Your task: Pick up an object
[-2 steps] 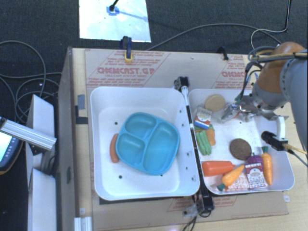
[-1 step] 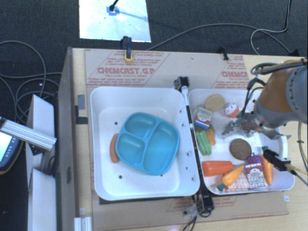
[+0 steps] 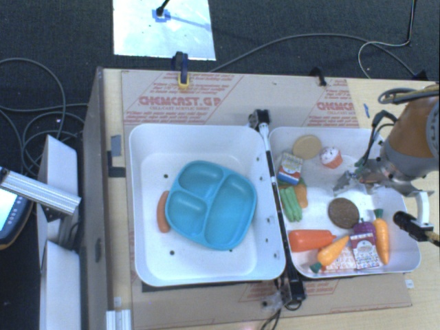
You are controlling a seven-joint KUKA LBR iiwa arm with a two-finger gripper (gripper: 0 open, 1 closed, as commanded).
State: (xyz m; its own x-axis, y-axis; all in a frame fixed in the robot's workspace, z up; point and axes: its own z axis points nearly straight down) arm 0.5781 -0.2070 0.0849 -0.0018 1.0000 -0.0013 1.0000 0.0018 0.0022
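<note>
The arm (image 3: 412,133) reaches in from the right over the right bin (image 3: 412,256), and its gripper (image 3: 357,179) sits low near the bin's upper middle, just above a brown round cookie (image 3: 343,212). The fingers (image 3: 344,183) appear parted with nothing between them, though they are small and somewhat blurred.

The right bin holds the toy food: a tan round piece (image 3: 306,146) and a small white-and-red item (image 3: 331,158) near the far wall, a small carton (image 3: 289,168) with green pods (image 3: 290,203) below it on the left, a red sausage-like piece (image 3: 310,239), two carrots (image 3: 333,250) (image 3: 381,239) and a printed juice box (image 3: 363,246) along the near side.

The left bin (image 3: 148,157) holds a blue divided plate (image 3: 210,203) with an orange hot dog (image 3: 163,211) just beside its left edge. Both bins rest on the tabletop (image 3: 227,95).
</note>
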